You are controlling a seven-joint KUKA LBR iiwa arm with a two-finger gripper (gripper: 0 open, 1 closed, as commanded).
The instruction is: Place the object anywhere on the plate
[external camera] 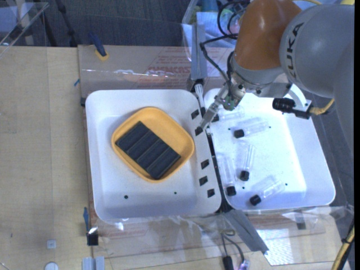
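Two white bins (95, 151) are sitting side by side; the yellow plate (183, 145) is waiting at nine o'clock while the gripper (212, 112), apparently pinching nothing, is hovering above clear vials (247, 129) at three o'clock.

plate (153, 144) in left bin (107, 196) | four tubes (247, 129) scattered in right bin (306, 173) | gripper (211, 114) over far end of the divide between bins

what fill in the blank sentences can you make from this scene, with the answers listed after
1. The square yellow plate sits in the ____ bin.
2. A ribbed ____ pad lies on that plate.
3. The clear plastic vials with black caps lie in the ____ bin.
4. The gripper hovers near the ____ between the bins.

Answers: left; black; right; divider
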